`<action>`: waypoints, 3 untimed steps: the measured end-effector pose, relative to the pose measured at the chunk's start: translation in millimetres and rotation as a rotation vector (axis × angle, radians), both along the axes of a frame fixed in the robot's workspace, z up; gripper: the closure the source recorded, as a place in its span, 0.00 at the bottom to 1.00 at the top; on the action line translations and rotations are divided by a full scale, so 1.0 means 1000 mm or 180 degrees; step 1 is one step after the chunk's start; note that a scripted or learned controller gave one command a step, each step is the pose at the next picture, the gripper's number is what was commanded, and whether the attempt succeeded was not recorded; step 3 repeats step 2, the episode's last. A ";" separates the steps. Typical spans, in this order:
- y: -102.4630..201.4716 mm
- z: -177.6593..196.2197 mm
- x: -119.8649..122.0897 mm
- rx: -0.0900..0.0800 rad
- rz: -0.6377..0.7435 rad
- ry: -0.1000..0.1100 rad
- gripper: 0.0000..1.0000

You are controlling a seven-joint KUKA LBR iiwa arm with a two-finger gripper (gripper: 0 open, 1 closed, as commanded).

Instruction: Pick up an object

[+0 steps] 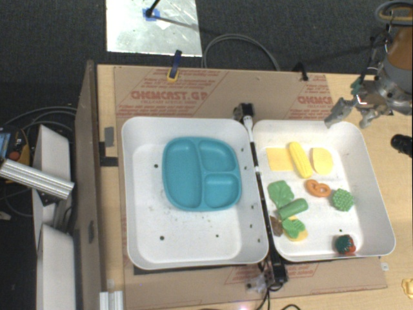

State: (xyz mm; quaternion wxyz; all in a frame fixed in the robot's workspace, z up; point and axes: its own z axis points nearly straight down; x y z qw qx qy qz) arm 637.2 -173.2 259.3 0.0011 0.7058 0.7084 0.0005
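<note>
The right bin point(369, 219) holds several toy foods: a yellow corn cob point(298, 159), a flat yellow square point(278, 159), a pale yellow oval point(322, 161), an orange ring point(317, 188), a green broccoli point(342, 199), a green leafy piece point(279, 191), a green pickle point(293, 207), a yellow-green piece point(295, 228) and a red-green ball point(344, 244). My gripper point(353, 115) hangs over the bin's far right corner, above and behind the food. Its two fingers stand apart, open, with nothing between them.
The left bin point(141, 179) carries a blue divided plate point(201, 174). A black divider point(255, 166) runs between the bins. Cardboard point(213, 92) lies under both. Cables and a metal sheet point(153, 17) sit beyond the bench's far edge.
</note>
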 end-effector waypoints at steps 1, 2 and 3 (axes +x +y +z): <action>0.033 -0.172 -0.010 0.0016 0.0011 0.0043 0.00; 0.030 -0.152 -0.005 0.0000 0.0012 -0.0008 1.00; 0.030 -0.152 -0.005 0.0000 0.0012 -0.0008 1.00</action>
